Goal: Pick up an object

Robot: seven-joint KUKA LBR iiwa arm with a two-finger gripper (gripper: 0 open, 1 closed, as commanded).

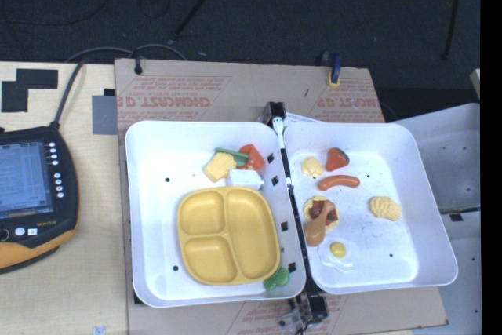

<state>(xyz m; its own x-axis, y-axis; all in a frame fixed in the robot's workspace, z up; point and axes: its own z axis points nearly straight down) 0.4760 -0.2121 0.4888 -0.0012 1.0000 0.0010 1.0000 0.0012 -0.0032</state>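
Cardboard sheet (169, 92) print, upside down, perhaps "CHEMCAST".

Okay, what I've got of the machine's own kit right now: at 9 o'clock, the control pendant (31, 192), with a black casing, a lit bluish screen, a column of small pale buttons down the screen's right side and an orange-yellow rim along its lower edge. A thin dark cable (69, 94) leaves its top corner and heads towards 11 o'clock. Over at 3 o'clock I see a pale grey metal plate (451, 161), flat and hard-edged, with a few small dark holes. I can't tell whether that plate belongs to the robot's mount.
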